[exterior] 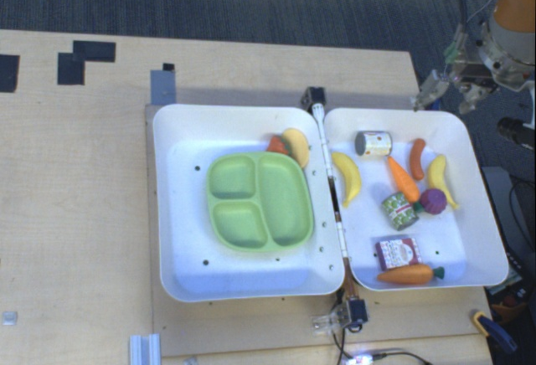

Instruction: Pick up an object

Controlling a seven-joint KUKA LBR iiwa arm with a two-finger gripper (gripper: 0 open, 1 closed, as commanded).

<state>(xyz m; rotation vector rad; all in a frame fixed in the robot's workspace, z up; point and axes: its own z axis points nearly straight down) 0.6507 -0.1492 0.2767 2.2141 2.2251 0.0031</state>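
My gripper [449,93] hangs above the far right corner of the right bin [469,137], with its fingers spread open and nothing between them. In that bin lie a banana [347,177], a small silver can [373,143], a red sausage [417,157], an orange carrot [402,179], a second yellow banana [440,180], a purple ball [433,201], a green can [399,210], a red box [398,252] and another carrot [408,275]. All of these sit below and in front of the gripper, apart from it.
The left bin [180,187] holds a green divided tray [260,202], with a yellow piece [296,146] and a red piece [276,144] at its far right corner. A ridge [328,179] separates the bins. The wooden bench [75,204] stretches to the left.
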